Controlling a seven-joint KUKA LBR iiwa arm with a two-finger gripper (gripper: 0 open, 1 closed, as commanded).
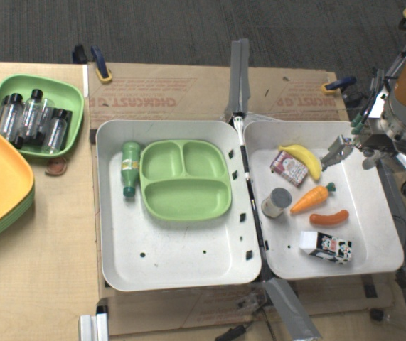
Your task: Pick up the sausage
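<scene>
**Sausage lies free in right bin; pincer off to the upper right**

Sausage point(328, 218), your target, lies flat on the floor of the right bin point(380, 261), toward its right side, with nothing gripping it. You will find the carrot point(308, 199) just above it, close but apart, tip pointing down-left. A small black-and-white carton point(326, 246) sits just below the sausage. Left of the carrot stands a grey can point(276, 202); above that, a purple packet point(289, 168) touches a banana point(303, 158).

Note the pincer point(352, 151) over the bin's upper right corner, well apart from the sausage. Its two fingers are spread, one reaching left toward the banana, and nothing sits between them.

In the left bin point(181, 268) you have a green divided plate point(185, 180) with a green bottle point(130, 168) lying just beside its left edge. On the table point(39, 275), a green tray point(67, 91) holds dark bottles, beside stacked yellow plates point(0, 190).
</scene>
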